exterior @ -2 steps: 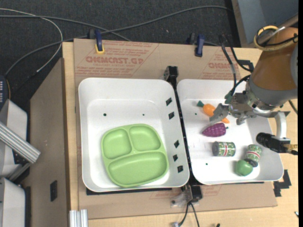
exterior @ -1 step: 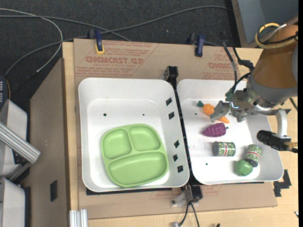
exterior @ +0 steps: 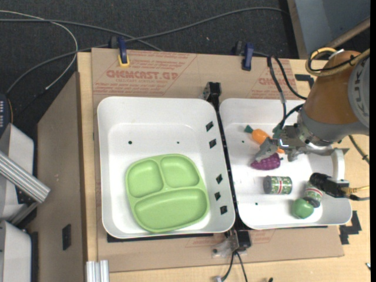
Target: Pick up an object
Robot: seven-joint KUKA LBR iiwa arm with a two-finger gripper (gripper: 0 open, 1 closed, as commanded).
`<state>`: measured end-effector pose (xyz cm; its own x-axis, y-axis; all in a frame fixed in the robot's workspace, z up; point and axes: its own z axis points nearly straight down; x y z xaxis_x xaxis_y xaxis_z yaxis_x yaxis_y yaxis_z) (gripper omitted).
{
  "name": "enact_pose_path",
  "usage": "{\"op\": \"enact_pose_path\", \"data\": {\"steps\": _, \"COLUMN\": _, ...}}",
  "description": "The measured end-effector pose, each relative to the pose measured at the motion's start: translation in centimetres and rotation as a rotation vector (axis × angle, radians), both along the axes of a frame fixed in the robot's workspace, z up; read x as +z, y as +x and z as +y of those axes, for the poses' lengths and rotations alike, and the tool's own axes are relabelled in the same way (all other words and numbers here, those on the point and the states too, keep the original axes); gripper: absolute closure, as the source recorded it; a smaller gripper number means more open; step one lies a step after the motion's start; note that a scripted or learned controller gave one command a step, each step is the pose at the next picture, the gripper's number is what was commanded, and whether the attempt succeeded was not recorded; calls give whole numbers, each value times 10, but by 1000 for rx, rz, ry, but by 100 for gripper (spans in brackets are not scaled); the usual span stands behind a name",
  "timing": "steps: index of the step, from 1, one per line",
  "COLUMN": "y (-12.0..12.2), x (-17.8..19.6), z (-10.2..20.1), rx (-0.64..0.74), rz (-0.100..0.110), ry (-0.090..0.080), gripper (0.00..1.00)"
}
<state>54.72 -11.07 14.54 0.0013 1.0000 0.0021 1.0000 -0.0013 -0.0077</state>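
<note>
Green divided plastic plate [exterior: 167, 192] lay in left white bin [exterior: 111, 157]. Right white bin [exterior: 329, 216] held purple grape bunch [exterior: 265, 163], orange carrot [exterior: 259, 136], small can [exterior: 277, 185], green-capped bottle [exterior: 306, 203]. Gripper [exterior: 267, 151] sat at grapes, finger state unclear. Judged reach step; next needs closing, lifting. Cardboard bench [exterior: 88, 157], dark carpet [exterior: 176, 16], cables.

Divided plate [exterior: 167, 191] in left bin [exterior: 117, 122], toward its front; right bin [exterior: 329, 216] holds carrot [exterior: 259, 136] at back, grapes [exterior: 265, 162] in front of it, can [exterior: 277, 185] nearer still, bottle [exterior: 306, 203] at front right.
</note>
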Motion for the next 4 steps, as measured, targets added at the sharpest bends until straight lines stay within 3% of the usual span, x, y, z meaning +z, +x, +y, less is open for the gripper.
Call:
{"op": "enact_pose_path", "data": {"steps": 1, "y": -7, "x": -61, "z": -3, "rx": 0, "rz": 0, "ry": 1, "gripper": 0}}
{"op": "enact_pose_path", "data": {"steps": 2, "y": -7, "x": -61, "z": -2, "rx": 1, "rz": -5, "ry": 1, "gripper": 0}}
{"op": "enact_pose_path", "data": {"steps": 3, "y": -7, "x": -50, "z": -2, "rx": 1, "rz": -7, "ry": 1, "gripper": 100}}
{"op": "enact_pose_path", "data": {"steps": 4, "y": -2, "x": -1, "z": -10, "rx": 1, "rz": -13, "ry": -3, "gripper": 100}}
